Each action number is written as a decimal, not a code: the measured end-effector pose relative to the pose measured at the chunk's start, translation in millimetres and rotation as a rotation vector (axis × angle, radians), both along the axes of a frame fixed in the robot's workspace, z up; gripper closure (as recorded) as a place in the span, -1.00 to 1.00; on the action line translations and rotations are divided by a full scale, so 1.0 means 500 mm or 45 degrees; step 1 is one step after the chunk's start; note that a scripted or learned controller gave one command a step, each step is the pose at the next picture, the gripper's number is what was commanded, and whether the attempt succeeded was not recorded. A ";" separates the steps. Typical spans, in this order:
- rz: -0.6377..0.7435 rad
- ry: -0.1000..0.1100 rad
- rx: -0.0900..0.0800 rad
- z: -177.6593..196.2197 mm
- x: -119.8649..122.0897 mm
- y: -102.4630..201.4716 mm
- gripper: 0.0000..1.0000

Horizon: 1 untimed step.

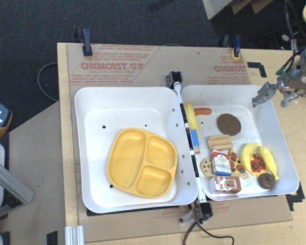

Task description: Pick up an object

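The right bin (281, 137) holds a pile of toy food: a brown round cookie (228, 124), a red sausage (203, 111), a yellow corn cob (190, 117), a tan bun (220, 141), a small carton (222, 162), a banana (266, 157) and a chocolate donut (266, 180). My gripper (274, 96) hangs over that bin's far right corner. Its fingers are spread with nothing between them. It is up and to the right of the cookie, apart from all the food.
A yellow divided plate (142, 162) lies in the left bin (92, 111). A chip cookie (206, 166), a pizza slice (238, 163) and a brown packet (228, 184) crowd the right bin's front. Clamps (85, 37) grip the bench's far edge.
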State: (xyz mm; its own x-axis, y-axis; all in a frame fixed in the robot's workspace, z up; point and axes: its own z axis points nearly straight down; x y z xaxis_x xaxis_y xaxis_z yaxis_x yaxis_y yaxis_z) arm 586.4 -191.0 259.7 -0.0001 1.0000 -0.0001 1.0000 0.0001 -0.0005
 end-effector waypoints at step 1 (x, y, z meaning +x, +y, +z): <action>0.009 0.011 0.007 -0.195 0.026 0.153 -1.00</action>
